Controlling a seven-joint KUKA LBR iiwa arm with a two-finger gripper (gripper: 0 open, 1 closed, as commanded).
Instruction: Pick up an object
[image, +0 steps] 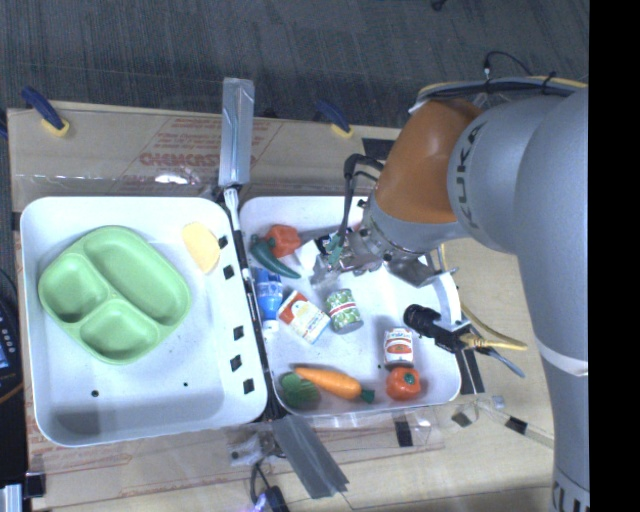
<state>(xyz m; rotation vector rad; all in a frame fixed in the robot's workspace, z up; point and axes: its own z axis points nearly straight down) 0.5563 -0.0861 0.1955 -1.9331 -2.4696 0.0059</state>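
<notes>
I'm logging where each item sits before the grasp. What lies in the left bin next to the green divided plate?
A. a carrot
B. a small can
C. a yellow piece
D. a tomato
C: the yellow piece lies in the left bin just right of the green divided plate; the carrot is in the right bin.
</notes>
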